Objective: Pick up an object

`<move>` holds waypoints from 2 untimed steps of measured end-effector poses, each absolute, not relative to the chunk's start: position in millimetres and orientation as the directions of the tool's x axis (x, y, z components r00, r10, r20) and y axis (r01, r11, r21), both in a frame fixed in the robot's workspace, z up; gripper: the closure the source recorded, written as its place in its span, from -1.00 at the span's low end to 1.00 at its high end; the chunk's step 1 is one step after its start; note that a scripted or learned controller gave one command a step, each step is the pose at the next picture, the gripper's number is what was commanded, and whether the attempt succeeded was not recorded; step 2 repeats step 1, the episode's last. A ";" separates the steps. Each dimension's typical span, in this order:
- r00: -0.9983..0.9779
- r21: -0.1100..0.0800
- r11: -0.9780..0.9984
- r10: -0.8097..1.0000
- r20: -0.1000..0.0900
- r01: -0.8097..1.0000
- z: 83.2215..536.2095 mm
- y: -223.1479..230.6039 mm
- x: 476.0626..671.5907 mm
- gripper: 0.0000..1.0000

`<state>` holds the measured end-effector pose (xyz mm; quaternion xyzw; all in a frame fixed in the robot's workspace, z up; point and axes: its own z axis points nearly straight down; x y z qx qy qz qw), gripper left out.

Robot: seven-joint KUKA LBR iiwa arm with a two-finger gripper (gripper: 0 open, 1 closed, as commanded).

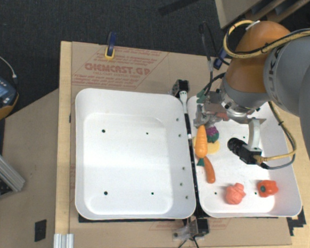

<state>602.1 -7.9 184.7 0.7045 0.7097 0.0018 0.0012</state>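
Carrot (pixel 201 141) below end effector (pixel 204 121) (grip state unclear), cardboard (pixel 119 64) marked "CHEMCAST GP".

bins (pixel 125 161): smooth white plastic, slight gloss | bench top (pixel 122 64): matt brown cardboard

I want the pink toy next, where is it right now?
The pink toy lies in the right bin near its front edge, left of the red toy and right of the orange carrot.
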 end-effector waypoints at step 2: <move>-0.007 0.003 0.007 1.000 0.002 1.000 184.6 51.8 616.7 1.00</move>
